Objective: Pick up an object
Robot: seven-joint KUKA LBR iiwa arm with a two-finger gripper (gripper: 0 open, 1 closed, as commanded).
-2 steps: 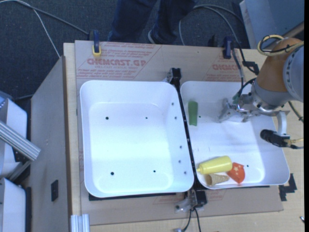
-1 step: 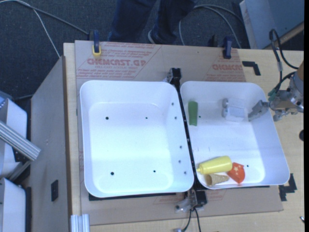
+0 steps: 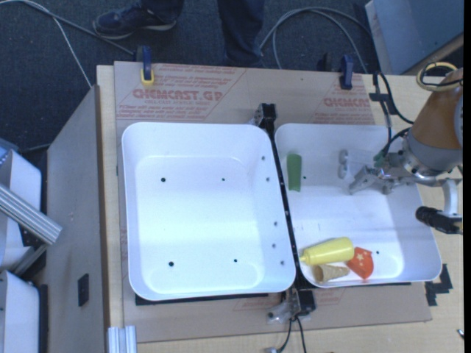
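Note:
In the right bin [image 3: 412,230], a green block [image 3: 294,172] lies by the left wall. At the bin's front edge a yellow bottle [image 3: 327,251] rests on its side, with a red piece [image 3: 361,263] and a tan piece [image 3: 332,272] beside it. My gripper [image 3: 349,173] hangs over the upper middle of the right bin, to the right of the green block and apart from it. It is open, with nothing between its fingers [image 3: 343,162].
The left bin [image 3: 140,197] sits beside the right one, and a black divider clamp [image 3: 266,114] stands at the far end between them. Cables run along the bench's far right. A person's feet [image 3: 132,20] stand behind the bench.

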